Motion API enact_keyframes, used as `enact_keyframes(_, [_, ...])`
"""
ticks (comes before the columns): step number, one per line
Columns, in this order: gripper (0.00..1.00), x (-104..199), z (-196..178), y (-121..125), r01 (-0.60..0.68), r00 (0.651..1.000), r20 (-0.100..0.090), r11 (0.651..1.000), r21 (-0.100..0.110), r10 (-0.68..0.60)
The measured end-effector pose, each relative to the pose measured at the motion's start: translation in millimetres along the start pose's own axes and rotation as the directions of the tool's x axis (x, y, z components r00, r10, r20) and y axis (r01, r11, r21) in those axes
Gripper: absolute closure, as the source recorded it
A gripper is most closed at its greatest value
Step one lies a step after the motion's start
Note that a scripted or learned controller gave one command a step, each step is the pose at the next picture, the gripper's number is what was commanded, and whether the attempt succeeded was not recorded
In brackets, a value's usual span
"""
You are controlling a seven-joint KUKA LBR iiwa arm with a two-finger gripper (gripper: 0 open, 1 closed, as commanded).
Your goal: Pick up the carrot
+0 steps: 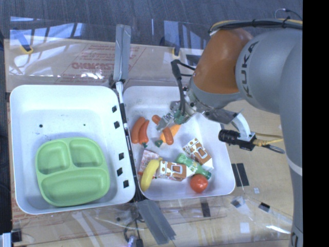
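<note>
- The carrot (170, 134) lies in the right bin (222, 185), near its middle, beside two sausages (139, 130).
- The end effector (172, 118) is directly above the carrot's upper end, almost touching it.
- I cannot tell how the end effector stands.
- The carrot's long axis runs diagonally, upper right to lower left.

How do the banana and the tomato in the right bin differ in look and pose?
The banana is yellow and elongated; the tomato is red and round. The banana lies lengthwise near the right bin's left wall, while the tomato sits toward the bin's front right corner. The banana touches a printed carton on its right; the tomato sits to that carton's right. Both rest in the right bin, away from the gripper.
</note>
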State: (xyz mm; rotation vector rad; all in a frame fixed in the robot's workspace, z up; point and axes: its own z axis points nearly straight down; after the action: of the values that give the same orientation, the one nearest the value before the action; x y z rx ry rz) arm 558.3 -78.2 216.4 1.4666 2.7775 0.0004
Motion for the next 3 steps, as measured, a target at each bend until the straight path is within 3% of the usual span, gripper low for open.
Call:
enact_keyframes(1, [0.0,-0.1,0.2,-0.3,0.0,1.0,0.0,1.0,0.0,0.0])
enact_keyframes(2, [0.0,-73.0,97.4,-18.7,0.104,0.995,-0.002,0.995,0.002,-0.104])
enact_keyframes(3, [1.0,-73.3,86.1,-17.3,0.109,0.994,0.0,0.994,0.001,-0.109])
